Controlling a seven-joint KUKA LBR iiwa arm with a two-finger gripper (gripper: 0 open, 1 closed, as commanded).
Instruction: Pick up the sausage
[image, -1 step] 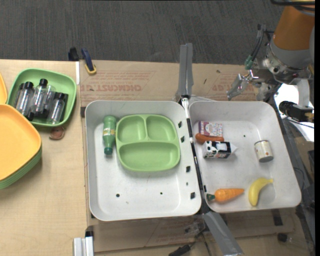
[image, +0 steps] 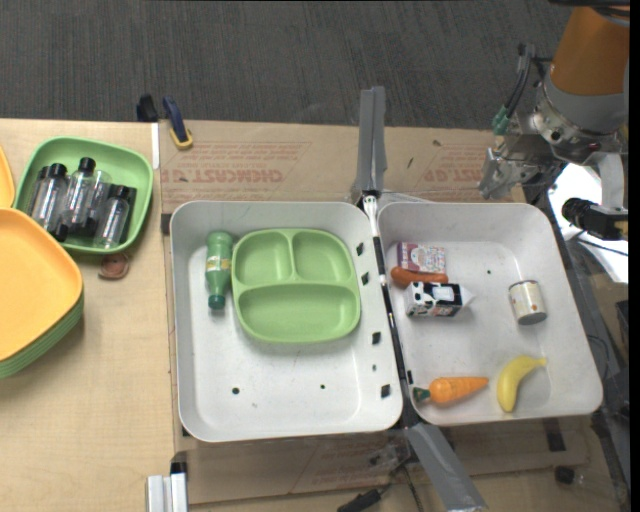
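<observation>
A: Where is the sausage?

B: In the right bin, near its left wall, wedged between the purple carton behind it and the black-and-white milk carton in front, touching both.

A: Any open floor?

B: Yes, the bin's middle lies bare; the can, banana and carrot sit toward the right and front edges.

A: And the hand?

B: It hangs above the bin's far right corner, outside the rim. I cannot tell how it is set.
</observation>
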